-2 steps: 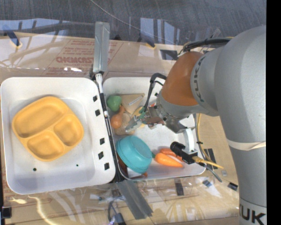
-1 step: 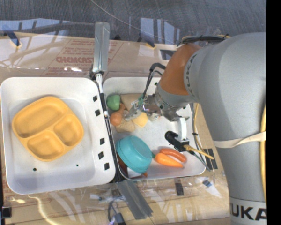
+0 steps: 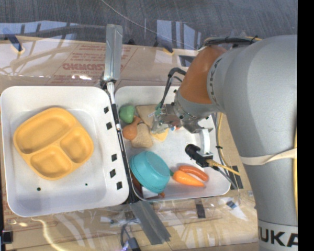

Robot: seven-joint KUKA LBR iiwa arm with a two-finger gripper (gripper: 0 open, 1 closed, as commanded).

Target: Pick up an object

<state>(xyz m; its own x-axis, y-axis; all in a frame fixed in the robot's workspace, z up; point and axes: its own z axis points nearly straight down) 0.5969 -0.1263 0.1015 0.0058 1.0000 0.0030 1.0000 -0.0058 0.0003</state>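
Jaws cannot be read from this angle: the gripper is seen from above, and whether it is spread, closed or holding anything cannot be told. It hangs low in the right bin, over the far-middle part of the floor.

Nearest to it is a yellow piece, just beside the gripper on the near side; whether the two touch is unclear. A tan lump lies against that piece on the view's left. A flat tan slab lies just beside the gripper towards the far wall, partly under it.

Further left in this bin, along the wall shared with the other bin, a green ball sits at the far end and an orange ball just nearer, touching the tan lump. A teal bowl rests tilted in the near-left corner. To its right a carrot lies against the bowl's edge, with a red piece alongside it on the far side. Both are well apart from the gripper.

The left bin holds one thing, a yellow divided plate, lying flat, well apart from the gripper.

The arm comes in from the right, over the right bin's right-hand rim.
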